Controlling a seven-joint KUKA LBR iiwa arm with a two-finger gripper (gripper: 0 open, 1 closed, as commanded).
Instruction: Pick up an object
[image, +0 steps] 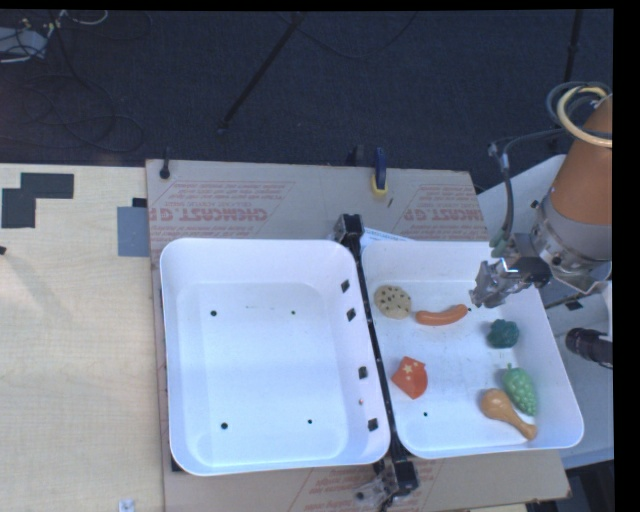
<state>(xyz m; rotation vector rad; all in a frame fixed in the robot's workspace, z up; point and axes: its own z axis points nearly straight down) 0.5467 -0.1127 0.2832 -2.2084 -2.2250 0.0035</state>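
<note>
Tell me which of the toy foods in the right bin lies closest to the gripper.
The orange sausage: its right end lies just left of the gripper. The cookie, dark green piece, red piece, grapes and pear lie farther off.

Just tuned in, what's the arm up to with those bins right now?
The arm's tool hangs over the right bin, near its far right side and just past the end of the orange sausage. Nothing shows between its tips. All the toy food lies in that bin: a cookie, the sausage, a red piece, a dark green broccoli, green grapes and a tan pear. No object has been picked up yet.
</note>
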